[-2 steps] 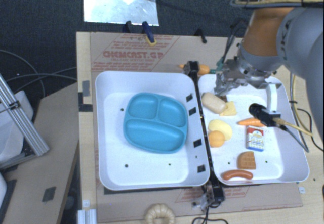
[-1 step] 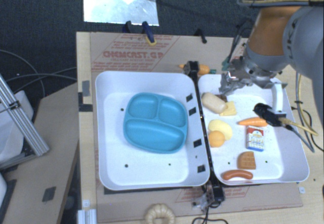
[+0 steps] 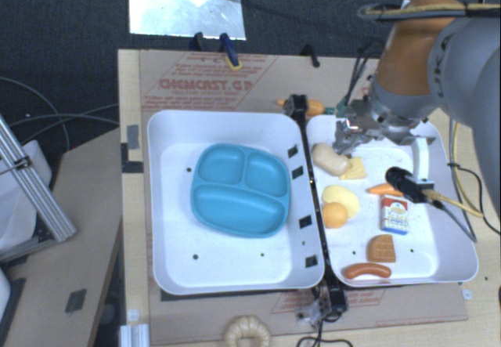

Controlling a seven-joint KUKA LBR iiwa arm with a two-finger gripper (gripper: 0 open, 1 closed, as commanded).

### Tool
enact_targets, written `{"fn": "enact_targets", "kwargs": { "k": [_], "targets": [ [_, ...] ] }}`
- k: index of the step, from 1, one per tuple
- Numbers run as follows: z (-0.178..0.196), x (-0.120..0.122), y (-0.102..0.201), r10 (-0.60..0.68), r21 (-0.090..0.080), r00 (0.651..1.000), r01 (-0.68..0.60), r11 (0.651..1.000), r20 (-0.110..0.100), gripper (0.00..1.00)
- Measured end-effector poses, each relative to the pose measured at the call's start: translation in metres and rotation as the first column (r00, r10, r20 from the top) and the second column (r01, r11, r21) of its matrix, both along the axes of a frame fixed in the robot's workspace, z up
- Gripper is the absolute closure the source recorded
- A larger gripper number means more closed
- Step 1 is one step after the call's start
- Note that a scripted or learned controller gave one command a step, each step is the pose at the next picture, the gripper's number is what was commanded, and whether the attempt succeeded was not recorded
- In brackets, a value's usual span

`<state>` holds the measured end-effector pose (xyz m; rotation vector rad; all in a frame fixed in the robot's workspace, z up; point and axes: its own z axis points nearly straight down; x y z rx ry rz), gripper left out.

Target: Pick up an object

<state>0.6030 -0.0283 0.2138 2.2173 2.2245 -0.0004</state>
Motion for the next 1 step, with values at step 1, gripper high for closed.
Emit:
{"fn": "enact_targets", "kwargs": {
  "k": [1],
  "targets": [
    [0.0042, 0.0099, 0.0009, 0.002, 0.001, 1.000, -0.002, 1.000, 0.002, 1.00]
  ]
}}
